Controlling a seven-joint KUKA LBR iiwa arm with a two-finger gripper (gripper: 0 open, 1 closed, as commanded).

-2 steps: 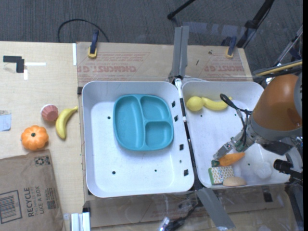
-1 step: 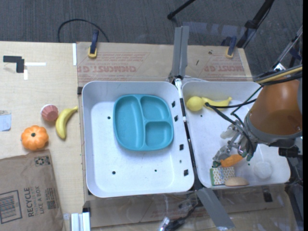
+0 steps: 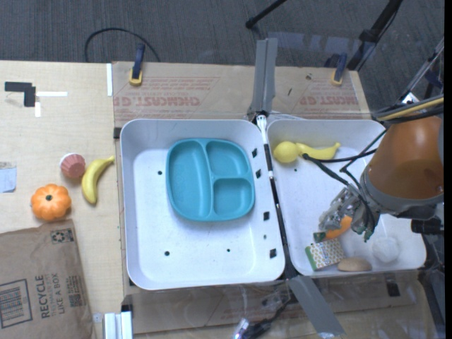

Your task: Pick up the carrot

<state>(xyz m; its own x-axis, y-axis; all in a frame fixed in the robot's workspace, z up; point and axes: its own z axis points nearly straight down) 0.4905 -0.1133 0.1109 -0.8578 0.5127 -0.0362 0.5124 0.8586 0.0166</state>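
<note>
The carrot is a small orange piece with a green leafy end, lying in the right bin near its front right part. My gripper is low in that bin, right over the carrot and covering part of it. The orange part shows just at the gripper's tip. The arm's orange band hangs above it at the right.
The right bin also holds a yellow gourd at the back, a speckled green card, a tan lump and a white object. A teal divided plate lies in the left bin. A banana and a pumpkin lie left of the bins.
</note>
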